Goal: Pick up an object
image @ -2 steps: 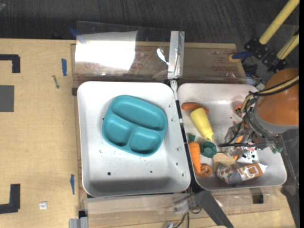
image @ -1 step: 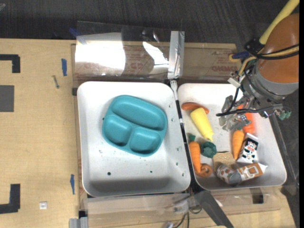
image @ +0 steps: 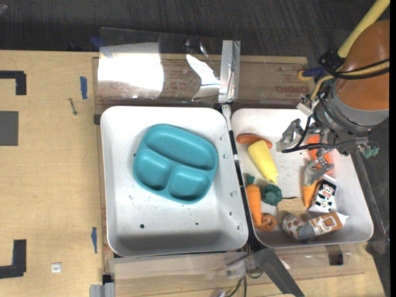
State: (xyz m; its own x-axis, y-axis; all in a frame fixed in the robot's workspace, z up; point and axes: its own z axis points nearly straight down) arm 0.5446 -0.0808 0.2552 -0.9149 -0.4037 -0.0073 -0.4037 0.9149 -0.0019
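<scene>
Objects: lying loose in the right bin point(image: 364, 210), all to the left of and below the gripper point(image: 316, 164) as the camera sees it. Hanging over the bin's right half, near its far rim, with the grey and orange arm point(image: 365, 73) reaching in from the right and covering that corner. Not showing clearly whether open, closed or gripping: cannot tell, with cables and dark metal parts crowding the tool's tip. Lying just below the tool, an orange wedge point(image: 308, 192) and a black-and-white card point(image: 325, 195), touching or nearly touching each other; something red-orange showing right at the tool, too mixed with the hardware to name. Lying further below, against the near rim, a crumpled box point(image: 312, 224). Resting to the tool's left, a yellow piece point(image: 263, 159) set at a slant, with a red-orange piece point(image: 247, 138) at its upper end near the bin's left wall. Lying lower left, a carrot point(image: 254, 204), a dark green lump point(image: 271, 194) and a small orange round point(image: 268, 221), crowded close along that wall. Leaving bare white floor between the yellow piece and the tool, the widest open room in this bin. Sitting well to the left, in the left bin point(image: 111, 166), a teal divided tray point(image: 175, 163), with bare floor all round it.
</scene>
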